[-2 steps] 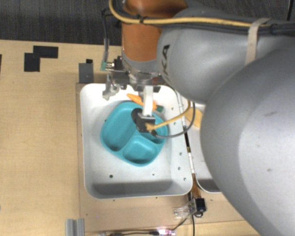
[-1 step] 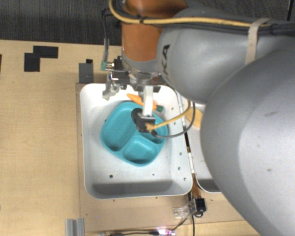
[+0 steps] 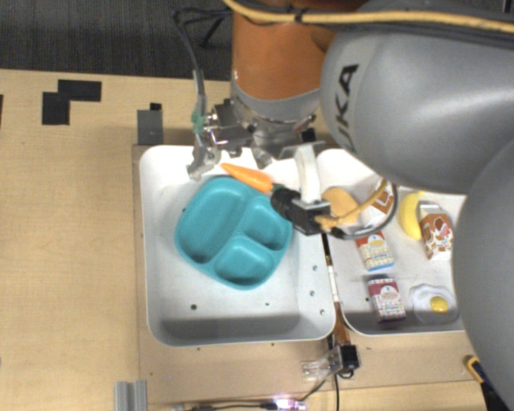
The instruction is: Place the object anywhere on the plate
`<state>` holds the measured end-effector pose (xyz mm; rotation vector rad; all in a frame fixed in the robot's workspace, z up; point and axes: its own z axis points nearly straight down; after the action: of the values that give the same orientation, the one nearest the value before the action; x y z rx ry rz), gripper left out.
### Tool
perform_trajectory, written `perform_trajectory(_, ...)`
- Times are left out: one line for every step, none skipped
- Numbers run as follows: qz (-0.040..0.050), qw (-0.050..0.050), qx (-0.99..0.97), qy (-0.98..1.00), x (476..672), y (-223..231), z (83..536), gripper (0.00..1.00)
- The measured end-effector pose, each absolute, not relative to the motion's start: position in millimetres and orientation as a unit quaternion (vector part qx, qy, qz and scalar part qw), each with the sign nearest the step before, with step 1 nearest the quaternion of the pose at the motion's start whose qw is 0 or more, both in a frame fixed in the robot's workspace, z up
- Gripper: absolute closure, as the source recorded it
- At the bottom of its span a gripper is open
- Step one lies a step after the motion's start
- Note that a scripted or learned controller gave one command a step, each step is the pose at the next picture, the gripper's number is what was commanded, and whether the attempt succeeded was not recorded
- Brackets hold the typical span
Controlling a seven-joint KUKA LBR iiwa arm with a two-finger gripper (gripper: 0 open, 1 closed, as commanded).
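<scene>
The carrot (image 3: 247, 176) sits just under the pincer (image 3: 250, 161), the teal plate (image 3: 231, 234) lies beyond the carrot, and I cannot tell the pincer's state.

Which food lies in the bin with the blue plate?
The orange carrot, by the plate's far rim; banana and cartons lie in the other bin.

One fixed camera watches me from above the bench (image 3: 60, 255), looking down at a slant rather than straight. It takes in both white bins: the left-hand bin (image 3: 167, 315) fills mid-frame and the right-hand bin (image 3: 353, 291) runs toward the right edge. It sits near enough that my arm (image 3: 411, 84), entering from the right, looms across the upper right.
</scene>
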<state>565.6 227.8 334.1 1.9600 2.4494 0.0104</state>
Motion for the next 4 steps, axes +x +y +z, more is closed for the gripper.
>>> perform_trajectory(0.0009,0.001,0.765,0.644,542.5,160.3,278.3,0.0)
perform_trajectory(0.0022,0.001,0.761,0.649,543.8,162.0,290.0,1.0)
perform_trajectory(0.0009,-0.001,0.872,0.49,550.4,216.3,291.5,1.0)
perform_trajectory(0.0009,0.0,0.872,0.49,550.9,215.1,291.8,0.0)
